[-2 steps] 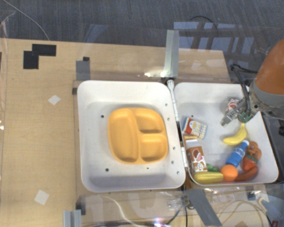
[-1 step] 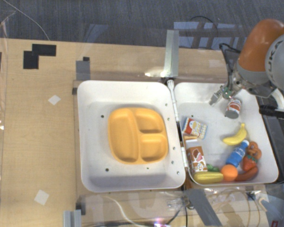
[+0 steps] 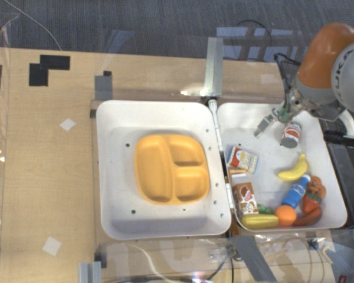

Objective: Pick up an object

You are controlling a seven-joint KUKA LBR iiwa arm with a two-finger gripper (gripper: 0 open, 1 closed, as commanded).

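Red-and-white can (image 3: pixel 291 135) lies just beside the open gripper (image 3: pixel 275 119), ungrasped.

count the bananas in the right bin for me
1: a yellow banana lies mid-right in the right bin, just above the blue bottle. Another could hide under the pile below.
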